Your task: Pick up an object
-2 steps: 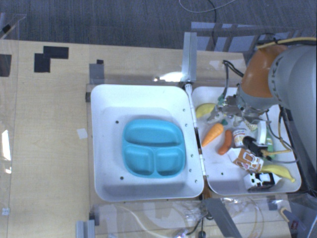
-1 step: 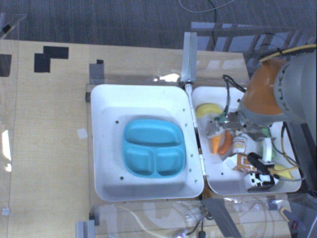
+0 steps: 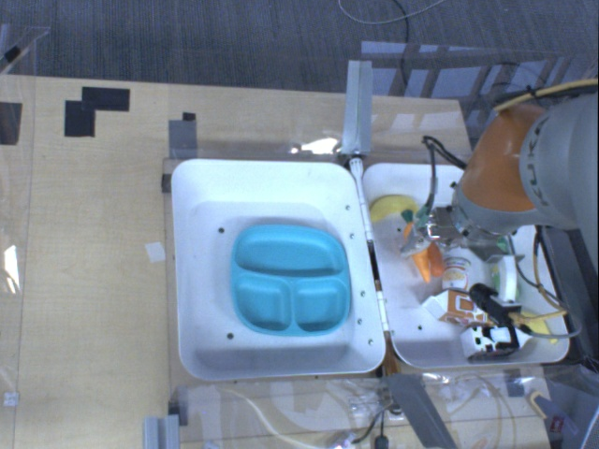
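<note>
Arm: grey arm (image 3: 552,171) with an orange band reaches in over the right bin (image 3: 402,340).
Claw: claw (image 3: 432,234) hangs low in the right bin; I cannot tell how it is set.
Orange object: orange object (image 3: 426,262) lies just below the claw, touching or nearly so.
Yellow object: yellow object (image 3: 391,208) sits near the claw, up and to its left.
Blue tray: blue tray (image 3: 290,279) rests in the left bin (image 3: 206,204), well left of the claw.
Table: table (image 3: 84,251) carries both bins.
</note>
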Controlling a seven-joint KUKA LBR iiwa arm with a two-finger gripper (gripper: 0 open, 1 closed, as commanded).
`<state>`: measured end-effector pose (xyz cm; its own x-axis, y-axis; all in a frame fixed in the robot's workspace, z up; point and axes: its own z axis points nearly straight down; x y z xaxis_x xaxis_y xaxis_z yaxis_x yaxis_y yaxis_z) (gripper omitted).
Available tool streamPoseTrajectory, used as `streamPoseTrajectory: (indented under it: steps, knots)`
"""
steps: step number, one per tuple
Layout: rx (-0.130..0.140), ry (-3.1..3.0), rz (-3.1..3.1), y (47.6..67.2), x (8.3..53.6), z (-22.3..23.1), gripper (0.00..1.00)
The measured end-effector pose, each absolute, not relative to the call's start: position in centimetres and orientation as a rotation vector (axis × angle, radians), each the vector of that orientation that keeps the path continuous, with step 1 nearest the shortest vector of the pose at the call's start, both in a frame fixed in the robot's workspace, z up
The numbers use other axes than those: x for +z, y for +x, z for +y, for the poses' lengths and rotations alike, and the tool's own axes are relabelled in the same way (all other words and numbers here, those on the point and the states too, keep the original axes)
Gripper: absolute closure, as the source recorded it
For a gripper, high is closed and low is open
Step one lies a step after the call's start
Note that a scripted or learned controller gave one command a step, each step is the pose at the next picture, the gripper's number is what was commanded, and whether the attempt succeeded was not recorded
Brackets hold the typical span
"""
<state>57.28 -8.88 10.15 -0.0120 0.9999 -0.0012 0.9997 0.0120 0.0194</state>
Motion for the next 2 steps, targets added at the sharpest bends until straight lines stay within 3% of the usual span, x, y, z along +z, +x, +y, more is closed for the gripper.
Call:
streamPoseTrajectory:
  steps: [1,2]
  knots:
    - [0.005,2.359,2.07,56.49,14.01,-9.77,1.0]
    - [0.005,2.359,2.07,56.5,14.03,-9.77,0.0]
